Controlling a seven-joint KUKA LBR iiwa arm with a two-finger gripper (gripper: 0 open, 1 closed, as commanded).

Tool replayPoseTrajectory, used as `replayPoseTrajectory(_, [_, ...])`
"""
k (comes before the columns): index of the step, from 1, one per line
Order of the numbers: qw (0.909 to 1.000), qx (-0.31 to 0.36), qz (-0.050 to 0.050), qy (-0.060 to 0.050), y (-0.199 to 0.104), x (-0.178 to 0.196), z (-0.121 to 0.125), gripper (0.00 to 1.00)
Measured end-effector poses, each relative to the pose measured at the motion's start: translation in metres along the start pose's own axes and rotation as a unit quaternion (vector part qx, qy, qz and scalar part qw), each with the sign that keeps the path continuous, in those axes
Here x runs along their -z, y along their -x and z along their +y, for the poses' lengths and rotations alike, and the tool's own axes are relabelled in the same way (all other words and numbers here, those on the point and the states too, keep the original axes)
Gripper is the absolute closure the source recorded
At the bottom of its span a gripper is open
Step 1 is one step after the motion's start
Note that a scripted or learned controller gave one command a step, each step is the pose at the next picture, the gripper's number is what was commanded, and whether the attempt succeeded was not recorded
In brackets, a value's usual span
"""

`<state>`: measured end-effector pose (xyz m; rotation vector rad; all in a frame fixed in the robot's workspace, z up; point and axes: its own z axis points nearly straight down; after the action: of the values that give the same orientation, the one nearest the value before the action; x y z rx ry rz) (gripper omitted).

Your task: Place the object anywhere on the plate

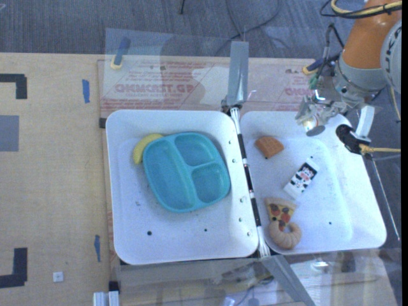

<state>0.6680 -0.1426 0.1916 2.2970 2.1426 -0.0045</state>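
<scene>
A blue divided plate (186, 171) lies in the left bin (127, 234), with a yellow banana-like piece (141, 146) at its upper left edge. In the right bin (357, 222) lie an orange-brown bread-like piece (269, 146), a small white and black carton (301, 179), a pizza-slice toy (278, 210) and a tan ring-shaped piece (285, 234). My gripper (312, 118) hangs over the right bin's far edge, up and to the right of the bread-like piece. Nothing shows in its grasp.
A metal divider (238, 81) rises behind the seam between the bins. The arm's orange band (370, 40) and cables (357, 142) hang over the right bin's far right corner. A clear sheet (166, 85) covers the bench behind the left bin.
</scene>
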Motion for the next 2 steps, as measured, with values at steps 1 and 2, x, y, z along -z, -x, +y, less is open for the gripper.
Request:
replayPoseTrajectory(1, [0.9985, 0.054, 0.001, -0.001, -0.086, -0.009, -0.036, 1.0])
replayPoseTrajectory(2, [0.9978, 0.066, 0.001, 0.001, -0.183, -0.008, -0.014, 1.0])
